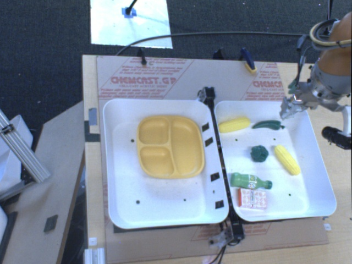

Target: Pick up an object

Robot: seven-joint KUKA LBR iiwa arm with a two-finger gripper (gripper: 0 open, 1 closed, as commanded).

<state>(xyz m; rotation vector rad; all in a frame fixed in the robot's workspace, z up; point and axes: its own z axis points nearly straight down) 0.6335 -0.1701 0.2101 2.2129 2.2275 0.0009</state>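
Note:
The right bin point(318, 147) holds a yellow corn cob point(235, 125) at its far left, a dark green pepper point(268, 125) beside it, a green broccoli piece point(259, 153) in the middle, a second yellow corn cob point(287, 159) to its right, a green bottle point(250, 181) lying on its side, and a small red and white carton point(252, 198) at the near edge. My gripper point(290, 108) hangs over the bin's far right corner, just right of the pepper, with nothing seen between its fingers.
The left bin point(121, 164) carries a yellow divided plate point(169, 147). A black hinge strip point(215, 153) runs between the bins. A blue clip point(248, 59) lies on the board behind the right bin. A metal frame point(22, 153) stands at the left.

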